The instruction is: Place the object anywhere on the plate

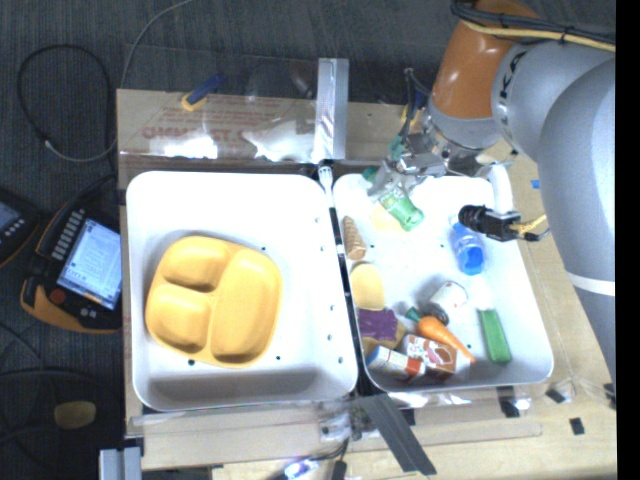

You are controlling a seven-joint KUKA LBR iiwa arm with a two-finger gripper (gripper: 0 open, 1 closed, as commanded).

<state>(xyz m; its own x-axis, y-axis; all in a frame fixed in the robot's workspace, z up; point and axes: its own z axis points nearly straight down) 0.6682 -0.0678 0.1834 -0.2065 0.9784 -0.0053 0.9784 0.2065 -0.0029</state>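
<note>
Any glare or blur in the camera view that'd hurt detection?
Camera view: soft overall; right bin floor bright, nearly blown out; yellow plate evenly lit with soft shading in its compartments; gripper area slightly smeared; clear plastic sheet behind the bins glints.

Arm (560, 118) cut off at right edge

A blue bottle (468, 249), a green block (493, 334), a carrot (443, 334), a purple piece (377, 322) and a red carton (420, 358) are seen in the right bin (531, 313). A handheld pendant (78, 266) is laid on the floor left of the bench, beside black cables (52, 98).
</note>
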